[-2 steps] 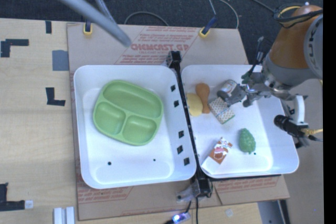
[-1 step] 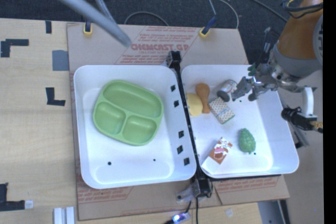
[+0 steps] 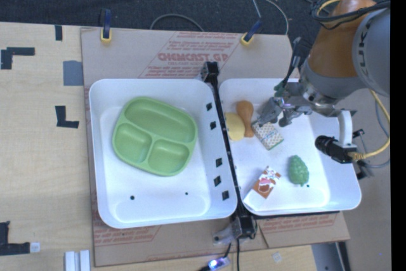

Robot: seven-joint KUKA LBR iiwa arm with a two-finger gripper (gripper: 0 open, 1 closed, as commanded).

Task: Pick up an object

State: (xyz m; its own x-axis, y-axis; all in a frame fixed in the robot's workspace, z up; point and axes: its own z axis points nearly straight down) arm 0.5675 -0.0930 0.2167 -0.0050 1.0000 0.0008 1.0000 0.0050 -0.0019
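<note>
Objects lie in the right bin (image 3: 346,200), right of the frame's middle. A small speckled packet (image 3: 269,135) sits tilted near the top of that bin, and the pincer (image 3: 274,113) hangs just above it, close to its upper edge. Whether the pincer touches the packet is hard to tell. Its tips look a little apart, but they are dark and blurred, so I cannot tell for sure if they are apart or together.

Just left of the packet is a yellow piece (image 3: 235,127), with an orange-brown piece (image 3: 245,110) touching its upper right side. Lower down are a red and white packet (image 3: 267,182) and a bumpy green lump (image 3: 298,170), near each other but apart.

The grey arm (image 3: 336,54) comes in from the upper right and covers the bin's top right corner.

The left bin (image 3: 101,200) holds a green tray (image 3: 155,135) with three sections. Both bins rest on brown cardboard (image 3: 184,54) on the table (image 3: 38,155).
</note>
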